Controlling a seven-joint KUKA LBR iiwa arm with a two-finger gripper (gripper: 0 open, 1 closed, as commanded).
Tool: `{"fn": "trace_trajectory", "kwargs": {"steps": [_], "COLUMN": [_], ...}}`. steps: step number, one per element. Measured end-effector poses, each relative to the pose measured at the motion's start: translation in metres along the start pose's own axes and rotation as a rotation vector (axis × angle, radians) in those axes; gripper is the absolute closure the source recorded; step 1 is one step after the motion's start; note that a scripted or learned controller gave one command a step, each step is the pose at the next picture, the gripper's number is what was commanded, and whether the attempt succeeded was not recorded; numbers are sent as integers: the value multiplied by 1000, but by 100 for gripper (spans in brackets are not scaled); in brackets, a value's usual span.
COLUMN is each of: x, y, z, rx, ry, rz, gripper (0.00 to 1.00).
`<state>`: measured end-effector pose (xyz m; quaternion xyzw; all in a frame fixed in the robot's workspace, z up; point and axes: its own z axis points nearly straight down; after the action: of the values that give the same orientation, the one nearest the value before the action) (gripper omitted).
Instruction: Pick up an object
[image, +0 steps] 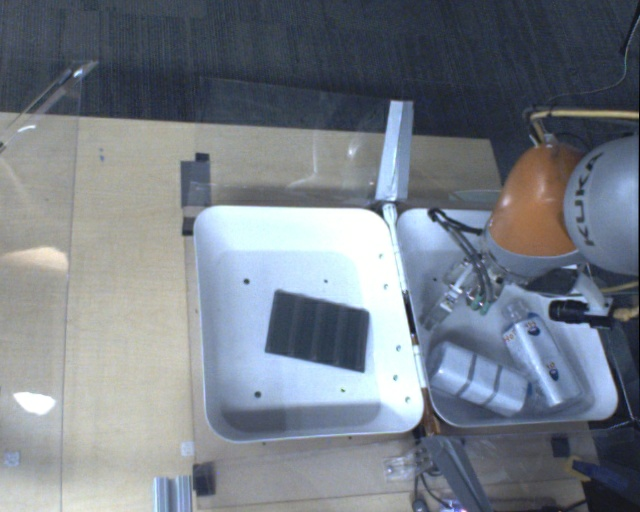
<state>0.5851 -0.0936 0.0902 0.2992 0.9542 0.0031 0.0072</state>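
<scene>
Silver metal jaws (462, 292) hang in the right bin (600, 400); we cannot tell how wide they are. Just below them lie a grey ribbed block (478, 378) and a white tube (535, 352). We think the tube is light, stiff and slippery, so grab its middle.

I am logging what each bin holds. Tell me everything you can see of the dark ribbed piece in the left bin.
The dark ribbed piece is a flat charcoal rectangle with parallel ridges running across it, matte, like rubber or plastic. It lies flat on the floor of the left bin, near the middle, turned slightly askew to the bin's walls. Nothing touches it but the floor; it lies apart from every wall.
</scene>
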Motion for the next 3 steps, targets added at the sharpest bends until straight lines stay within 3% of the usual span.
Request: {"fn": "trace_trajectory", "kwargs": {"steps": [1, 2, 3], "x": [-43, -19, -48], "y": [20, -9, 41], "z": [2, 1, 3], "rx": [5, 4, 5], "ry": [3, 1, 2], "rz": [306, 421, 401], "gripper": [0, 0, 0]}}
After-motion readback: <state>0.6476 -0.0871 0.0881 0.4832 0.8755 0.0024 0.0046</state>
